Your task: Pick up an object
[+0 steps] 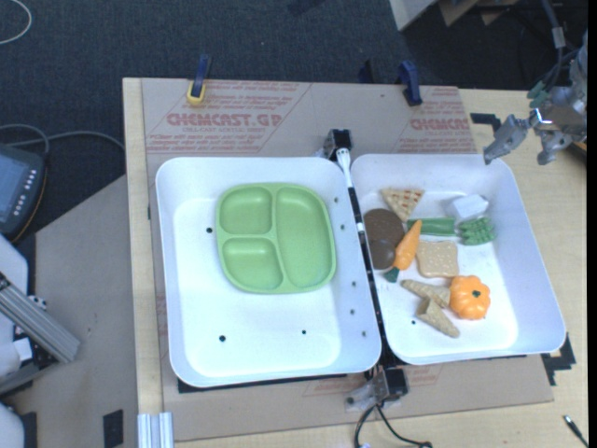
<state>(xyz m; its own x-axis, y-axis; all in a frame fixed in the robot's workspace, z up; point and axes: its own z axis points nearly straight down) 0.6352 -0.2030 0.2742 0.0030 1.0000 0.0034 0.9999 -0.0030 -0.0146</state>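
Two shallow white plastic bins sit side by side on a brown cardboard-covered bench, their inner rims touching along a black centre strip. The left bin holds one pale green moulded plate with three compartments, lying toward the bin's upper middle; bare white floor runs along the bin's left side and across its whole near part. The right bin holds a cluster of toy foods gathered in its middle and left half: one brown oval patty just beside the inner rim, one orange carrot leaning against the patty, one tan waffle-like triangle above them, one square beige cracker, one green leafy vegetable piece, one small white block, one round orange pumpkin and two tan stick-shaped pieces lying crossed near the pumpkin. The bin's right side and near right corner are bare floor, as is a strip along its far edge.

The metal two-finger gripper hangs at the far right corner of the right bin, above its rim and well apart from the toy cluster. Its fingers appear spread, with nothing between them. Two blue clamps grip the bench's far edge.
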